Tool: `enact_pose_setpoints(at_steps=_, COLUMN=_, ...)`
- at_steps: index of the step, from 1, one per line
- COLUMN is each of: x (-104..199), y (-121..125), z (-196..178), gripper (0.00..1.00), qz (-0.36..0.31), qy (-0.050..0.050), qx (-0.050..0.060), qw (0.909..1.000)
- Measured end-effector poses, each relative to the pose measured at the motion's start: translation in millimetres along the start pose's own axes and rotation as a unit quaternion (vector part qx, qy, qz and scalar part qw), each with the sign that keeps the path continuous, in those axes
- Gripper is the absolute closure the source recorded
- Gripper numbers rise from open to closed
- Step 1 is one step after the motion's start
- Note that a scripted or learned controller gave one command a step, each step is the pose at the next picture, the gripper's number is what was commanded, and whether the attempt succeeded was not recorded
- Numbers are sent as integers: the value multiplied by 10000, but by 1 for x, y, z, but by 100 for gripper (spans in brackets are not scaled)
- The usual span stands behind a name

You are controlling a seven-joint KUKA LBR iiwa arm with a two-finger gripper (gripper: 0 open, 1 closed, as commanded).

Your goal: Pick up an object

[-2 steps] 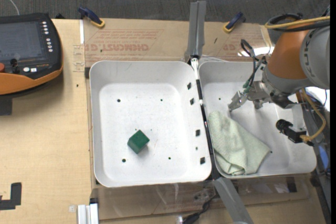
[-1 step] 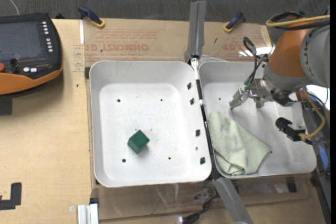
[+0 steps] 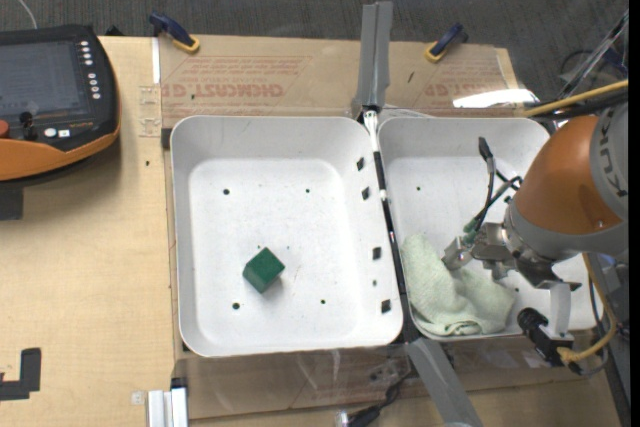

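Observation:
A small green cube (image 3: 264,270) lies in the left bin (image 3: 200,215), toward its front. A crumpled pale green cloth (image 3: 440,290) lies in the front left corner of the right bin (image 3: 430,165). My gripper (image 3: 470,253) hangs low over the right bin, at the cloth's right edge, under the orange band of the arm (image 3: 570,185). The arm's body hides most of the gripper from this angle.
A teach pendant (image 3: 50,100) rests on the bench at the far left. Two clamps (image 3: 175,32) (image 3: 445,40) hold the cardboard at the back. A grey divider bar (image 3: 375,55) runs between the bins. Cables hang around the wrist at right.

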State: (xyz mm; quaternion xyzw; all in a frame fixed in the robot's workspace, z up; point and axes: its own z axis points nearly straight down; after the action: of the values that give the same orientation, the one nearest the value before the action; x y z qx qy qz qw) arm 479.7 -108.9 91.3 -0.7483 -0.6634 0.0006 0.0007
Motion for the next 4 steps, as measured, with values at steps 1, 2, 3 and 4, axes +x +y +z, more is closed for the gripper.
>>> enact_pose_setpoints(at_steps=1, x=78, y=-12, z=-99, gripper=0, qz=-92, qy=-6, qx=2, qw=10000)
enact_pose_setpoints(at_steps=2, x=81, y=-12, z=-178, gripper=0, qz=-879, qy=-9, qx=-5, qw=9961)
enact_pose_setpoints(at_steps=3, x=80, y=-11, z=-186, gripper=100, qz=-885, qy=-21, qx=1, qw=9961)
enact_pose_setpoints(at_steps=4, x=107, y=3, z=-142, gripper=100, qz=809, qy=-13, qx=18, qw=9967)
